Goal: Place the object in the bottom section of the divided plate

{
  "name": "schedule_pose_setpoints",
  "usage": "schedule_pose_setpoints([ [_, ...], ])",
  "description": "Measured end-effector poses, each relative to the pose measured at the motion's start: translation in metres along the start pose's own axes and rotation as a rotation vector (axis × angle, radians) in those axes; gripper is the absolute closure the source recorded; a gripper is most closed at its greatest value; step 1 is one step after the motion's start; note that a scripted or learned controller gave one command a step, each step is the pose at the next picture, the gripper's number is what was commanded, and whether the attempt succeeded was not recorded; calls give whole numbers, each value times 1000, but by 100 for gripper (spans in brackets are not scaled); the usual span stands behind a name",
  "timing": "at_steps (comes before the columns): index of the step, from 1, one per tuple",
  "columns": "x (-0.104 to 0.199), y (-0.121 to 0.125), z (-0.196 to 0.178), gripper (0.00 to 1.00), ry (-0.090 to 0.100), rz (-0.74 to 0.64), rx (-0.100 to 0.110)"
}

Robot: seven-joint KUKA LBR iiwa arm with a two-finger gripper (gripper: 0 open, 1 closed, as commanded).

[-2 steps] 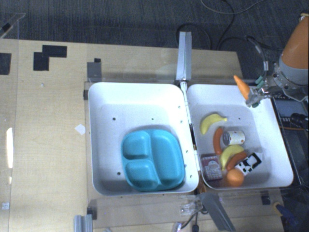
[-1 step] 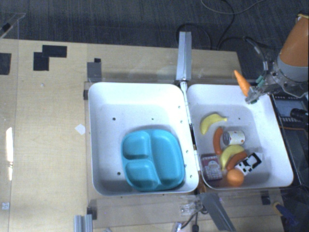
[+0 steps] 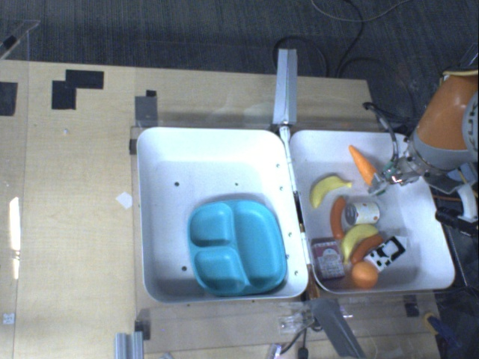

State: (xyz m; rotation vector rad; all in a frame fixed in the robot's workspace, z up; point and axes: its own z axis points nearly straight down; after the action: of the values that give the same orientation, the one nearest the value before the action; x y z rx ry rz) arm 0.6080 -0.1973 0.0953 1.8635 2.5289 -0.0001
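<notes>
1. the surface (image 3: 67, 200) is pale wood-coloured board, with black tape shapes (image 3: 76, 87) stuck on it far to the upper left of the divided plate.
2. beyond the far edge of the surface lies dark grey carpeted floor (image 3: 187, 13), with a thin cable (image 3: 359, 10) looping across it.
3. two shallow white bins sit side by side on the surface; the left bin (image 3: 172, 163) holds the divided plate (image 3: 238, 247), a turquoise plate lying toward the near side of that bin.
4. a grey metal post (image 3: 286, 88) stands at the far end of the seam between the bins, up and to the right of the divided plate.
5. the right bin (image 3: 426, 238), to the right of the divided plate, holds a carrot (image 3: 363, 165), a yellow banana (image 3: 328, 188), a red sausage-like piece (image 3: 338, 215), a small can (image 3: 364, 213) on its side, a second banana (image 3: 358, 238), a dark red packet (image 3: 328, 258), an orange (image 3: 364, 274) and a black-and-white patterned item (image 3: 387, 252).
6. every loose object lies in the right bin, well apart from the divided plate's sections.
7. the arm (image 3: 447, 122), grey with an orange band, reaches in from the right; the gripper (image 3: 394, 172) hangs over the far part of the right bin, just beside the carrot.
8. the fingers are small and blurred here, so i cannot tell if they are wide or narrow; nothing shows between them, as far as the view allows.
</notes>
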Motion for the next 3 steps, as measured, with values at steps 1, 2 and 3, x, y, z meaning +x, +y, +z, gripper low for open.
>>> schedule_pose_setpoints([
  [1, 52, -33, -41, 100, -1, 228, -5],
  [2, 56, -99, -90, 100, -1, 250, -4],
  [3, 22, -32, -129, 100, -2, 450, -4],
])
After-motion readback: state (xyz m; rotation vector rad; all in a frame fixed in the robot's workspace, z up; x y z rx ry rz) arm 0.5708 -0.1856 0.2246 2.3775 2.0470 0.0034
